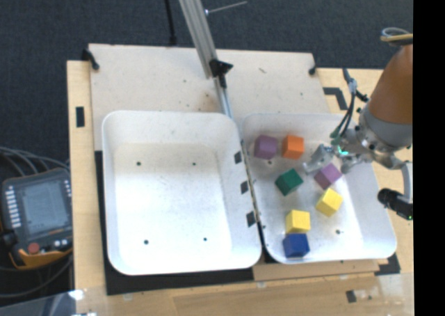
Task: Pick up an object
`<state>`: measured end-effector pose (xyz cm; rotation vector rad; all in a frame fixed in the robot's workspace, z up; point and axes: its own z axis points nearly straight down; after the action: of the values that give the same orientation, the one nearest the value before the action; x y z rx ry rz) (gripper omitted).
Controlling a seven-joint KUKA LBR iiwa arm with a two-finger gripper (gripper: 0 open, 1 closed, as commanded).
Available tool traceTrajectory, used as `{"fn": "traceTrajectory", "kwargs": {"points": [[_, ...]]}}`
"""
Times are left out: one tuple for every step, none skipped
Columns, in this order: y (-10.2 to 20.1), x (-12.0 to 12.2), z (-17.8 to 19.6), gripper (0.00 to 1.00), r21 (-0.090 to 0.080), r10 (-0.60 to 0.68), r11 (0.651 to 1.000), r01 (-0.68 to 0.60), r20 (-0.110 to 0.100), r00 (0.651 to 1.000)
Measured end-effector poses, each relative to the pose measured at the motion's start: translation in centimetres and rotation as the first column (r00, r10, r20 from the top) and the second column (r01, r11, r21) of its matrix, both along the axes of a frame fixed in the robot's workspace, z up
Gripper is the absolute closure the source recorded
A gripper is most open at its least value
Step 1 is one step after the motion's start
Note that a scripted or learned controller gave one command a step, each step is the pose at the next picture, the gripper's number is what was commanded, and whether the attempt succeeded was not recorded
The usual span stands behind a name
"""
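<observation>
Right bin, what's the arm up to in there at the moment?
The arm's gripper is low in the right bin, next to a purple block. Whether it has a grip can't be told. Six other blocks lie around: purple, orange, green, two yellow, blue.

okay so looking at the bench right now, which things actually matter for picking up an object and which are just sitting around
For the job:
gripper
purple cube beside it
other cubes in the right bin: purple, orange, green, yellow, yellow, blue

Lying about:
left bin
handheld control pendant
metal post
</observation>
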<state>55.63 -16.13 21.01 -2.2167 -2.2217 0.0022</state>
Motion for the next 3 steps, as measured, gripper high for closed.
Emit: {"fn": "traceTrajectory", "kwargs": {"points": [[0.0,0.1,0.2,0.00,-0.001,-0.001,1.000,0.001,0.005,1.000],[-0.1,0.5,-4.1,0.00,-0.002,-0.003,1.000,0.003,0.000,1.000],[-0.2,0.6,-7.9,0.00,-0.001,-0.004,1.000,0.004,0.006,1.000]]}}
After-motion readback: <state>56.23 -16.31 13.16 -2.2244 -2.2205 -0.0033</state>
